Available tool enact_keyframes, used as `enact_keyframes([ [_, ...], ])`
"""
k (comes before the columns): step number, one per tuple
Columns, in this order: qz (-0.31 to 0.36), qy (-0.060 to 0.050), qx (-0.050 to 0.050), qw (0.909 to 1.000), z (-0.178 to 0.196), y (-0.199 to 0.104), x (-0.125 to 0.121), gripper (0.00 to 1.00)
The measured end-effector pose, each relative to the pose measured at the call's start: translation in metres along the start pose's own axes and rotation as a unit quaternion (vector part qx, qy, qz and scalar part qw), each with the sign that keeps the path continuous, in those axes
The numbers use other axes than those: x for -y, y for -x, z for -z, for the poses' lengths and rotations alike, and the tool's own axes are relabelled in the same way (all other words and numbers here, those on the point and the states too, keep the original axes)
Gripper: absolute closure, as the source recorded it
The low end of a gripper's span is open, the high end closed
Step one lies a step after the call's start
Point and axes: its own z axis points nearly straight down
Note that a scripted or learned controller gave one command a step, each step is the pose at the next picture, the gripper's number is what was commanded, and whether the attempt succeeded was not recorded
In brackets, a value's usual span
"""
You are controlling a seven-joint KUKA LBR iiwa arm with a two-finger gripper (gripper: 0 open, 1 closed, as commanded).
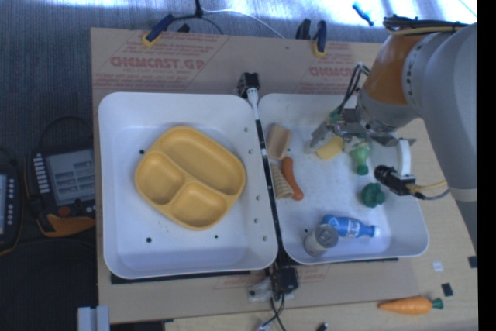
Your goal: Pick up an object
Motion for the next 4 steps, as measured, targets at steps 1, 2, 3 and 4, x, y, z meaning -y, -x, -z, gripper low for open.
enact_keyframes([
  [1, 0.0, 0.002, 0.003, 1.0, 0.011, 0.002, -0.001, 1.0],
  [2, 0.0, 0.001, 0.003, 1.0, 0.011, 0.002, -0.001, 0.0],
  [3, 0.002, -0.007, -0.009, 0.9999, 0.001, 0.028, -0.026, 0.0],
  [4, 0.001, -0.004, -0.003, 1.0, 0.013, 0.034, -0.027, 1.0],
])
